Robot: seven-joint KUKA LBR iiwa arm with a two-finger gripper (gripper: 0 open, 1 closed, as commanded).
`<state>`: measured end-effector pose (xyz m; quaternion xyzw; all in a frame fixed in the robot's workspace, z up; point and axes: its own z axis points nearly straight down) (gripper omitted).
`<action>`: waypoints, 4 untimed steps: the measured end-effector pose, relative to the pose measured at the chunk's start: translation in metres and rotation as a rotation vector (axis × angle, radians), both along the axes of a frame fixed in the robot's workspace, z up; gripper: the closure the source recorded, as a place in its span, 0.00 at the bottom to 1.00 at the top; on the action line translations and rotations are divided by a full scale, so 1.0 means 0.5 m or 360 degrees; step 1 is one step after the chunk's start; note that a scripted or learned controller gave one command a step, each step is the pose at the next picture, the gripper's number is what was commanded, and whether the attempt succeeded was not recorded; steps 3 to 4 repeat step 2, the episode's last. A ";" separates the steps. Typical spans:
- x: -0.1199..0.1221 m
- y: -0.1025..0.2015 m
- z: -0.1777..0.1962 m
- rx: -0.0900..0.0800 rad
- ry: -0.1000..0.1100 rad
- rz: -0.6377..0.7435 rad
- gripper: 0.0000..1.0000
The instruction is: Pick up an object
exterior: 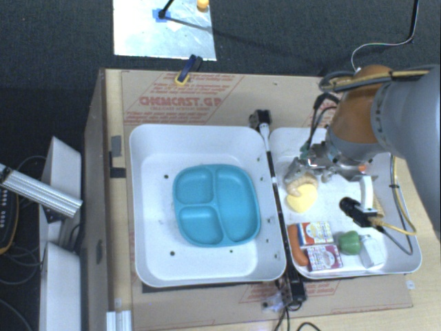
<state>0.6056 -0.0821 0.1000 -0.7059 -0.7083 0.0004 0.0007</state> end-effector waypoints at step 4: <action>-0.005 -0.019 -0.009 0.0000 -0.0008 -0.0002 1.00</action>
